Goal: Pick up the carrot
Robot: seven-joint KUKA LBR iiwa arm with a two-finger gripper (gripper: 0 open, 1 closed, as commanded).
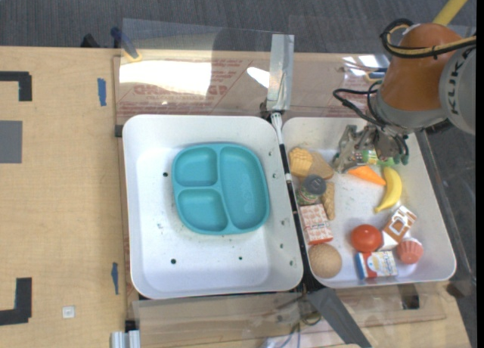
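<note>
The plate (221, 187) lies in the left bin (144, 263); in the right bin (439, 256), the carrot (366, 175) lies left of the banana (390, 190), under the gripper (361, 150)

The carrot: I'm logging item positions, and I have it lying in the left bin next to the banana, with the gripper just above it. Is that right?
Not quite. The carrot lies in the right bin, not the left, which carries the teal divided plate. The rest stands: the camera view shows it next to the banana, with the gripper just above it.
</note>
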